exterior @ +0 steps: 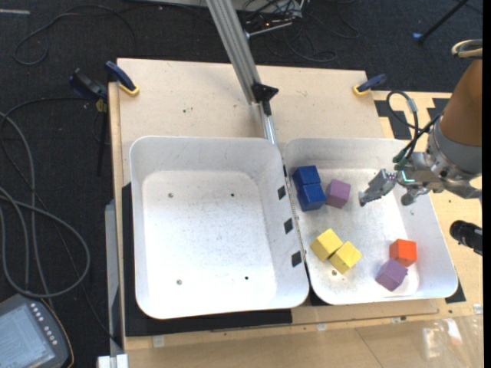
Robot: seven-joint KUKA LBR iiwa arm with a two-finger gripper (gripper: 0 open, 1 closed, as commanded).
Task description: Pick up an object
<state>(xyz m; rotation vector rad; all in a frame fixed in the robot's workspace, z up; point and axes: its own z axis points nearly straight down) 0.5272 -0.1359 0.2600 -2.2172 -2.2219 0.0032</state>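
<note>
The bench (230,98) is carrying two white bins side by side, the left bin (207,228) and the right bin (430,228); a slanted metal pole (234,41) is running down to where their top corners meet; three clamps are gripping the bench's far edge, a dark clamp (88,85) at the left and two blue-and-yellow ones, one (123,79) at the left corner and one (370,84) at the right.

Six blocks are sitting in the right bin: one blue block (309,187), the biggest, right beside the dividing wall; two yellow blocks, touching each other, one (327,244) up-left of the other (345,256); two purple blocks, one (338,193) just beside the blue, the other (392,274) near the front rim; one orange block (403,251) just above that.

Open floor is lying in the middle of the right bin, between the upper purple block and the orange one; the yellow pair is sitting near the divider.

The arm (460,129) is leaning in from the right; its gripper (374,188) is hanging over the right bin's upper middle, near the upper purple block; whether its fingers are parted or together I cannot tell; nothing is showing between them.
</note>
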